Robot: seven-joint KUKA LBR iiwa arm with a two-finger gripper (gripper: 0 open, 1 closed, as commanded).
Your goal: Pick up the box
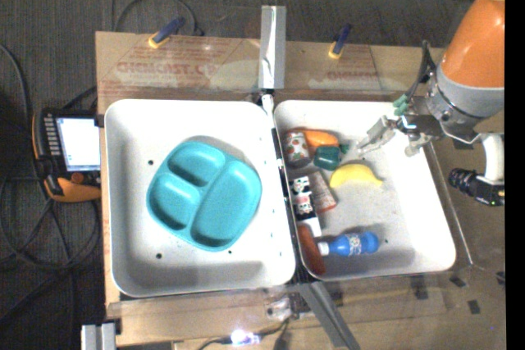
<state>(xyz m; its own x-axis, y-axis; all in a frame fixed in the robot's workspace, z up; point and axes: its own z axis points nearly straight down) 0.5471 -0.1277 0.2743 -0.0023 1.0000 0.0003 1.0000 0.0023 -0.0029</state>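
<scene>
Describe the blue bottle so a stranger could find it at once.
Start at the right white bin, the one the arm reaches over. Look along its near edge, where the blue bottle lies on its side. Its neighbours are a yellow banana farther back and a brownish item at its left end; nothing else there is blue.

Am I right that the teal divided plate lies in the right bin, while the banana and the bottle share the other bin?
Not quite: the camera view shows the teal plate in the left bin. The banana and the bottle do share the other bin, the right one.
</scene>
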